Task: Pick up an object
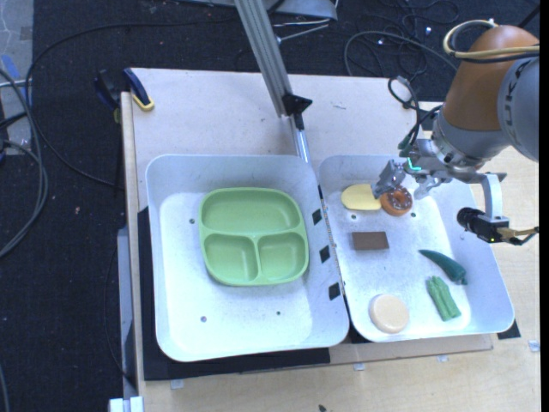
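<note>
Claw point(393, 184) — finger state cannot be told — poised over the orange-brown round piece point(397, 202) beside the yellow piece point(360, 198): descend centred, avoiding its neighbour.

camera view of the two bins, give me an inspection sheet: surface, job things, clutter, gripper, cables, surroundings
surface: bench bears a left bin and a right bin, side by side.
job's things: right bin holds a yellow piece, an orange-brown round piece, a brown block, a cream disc, a dark green pepper-like piece and a light green piece.
clutter: green divided plate in the left bin.
grippers: gripper low over the right bin's far end, by the orange-brown piece; grasp unclear.
cables: black cables on the floor beyond the bench.
surroundings: dark floor, slanted metal pole.
</note>
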### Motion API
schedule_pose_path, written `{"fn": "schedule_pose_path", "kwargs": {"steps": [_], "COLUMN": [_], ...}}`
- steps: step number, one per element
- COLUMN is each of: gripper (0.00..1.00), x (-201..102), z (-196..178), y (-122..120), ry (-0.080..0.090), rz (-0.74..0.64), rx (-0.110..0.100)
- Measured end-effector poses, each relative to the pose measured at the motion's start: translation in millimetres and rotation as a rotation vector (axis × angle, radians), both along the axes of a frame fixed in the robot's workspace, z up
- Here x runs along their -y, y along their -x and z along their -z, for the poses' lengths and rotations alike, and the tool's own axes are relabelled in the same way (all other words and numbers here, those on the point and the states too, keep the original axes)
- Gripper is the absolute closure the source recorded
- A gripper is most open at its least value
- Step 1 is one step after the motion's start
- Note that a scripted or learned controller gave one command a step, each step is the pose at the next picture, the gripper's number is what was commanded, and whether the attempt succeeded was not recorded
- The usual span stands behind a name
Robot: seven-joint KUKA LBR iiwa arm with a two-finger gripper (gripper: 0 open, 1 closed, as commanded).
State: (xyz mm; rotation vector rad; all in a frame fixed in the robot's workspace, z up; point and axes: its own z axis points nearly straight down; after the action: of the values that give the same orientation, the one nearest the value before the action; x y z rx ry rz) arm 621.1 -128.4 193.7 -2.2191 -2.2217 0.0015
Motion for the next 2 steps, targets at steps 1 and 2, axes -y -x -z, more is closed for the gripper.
{"fn": "schedule_pose_path", "kwargs": {"steps": [1,2], "gripper": [0.0,0.0], "x": [0.0,-5.3], "z": [-0.7,43.3], "y": [-0.5,-1.5], "ry": [0.0,0.001], "rz": [0.0,-0.002], "rx": [0.002,-0.001]}}
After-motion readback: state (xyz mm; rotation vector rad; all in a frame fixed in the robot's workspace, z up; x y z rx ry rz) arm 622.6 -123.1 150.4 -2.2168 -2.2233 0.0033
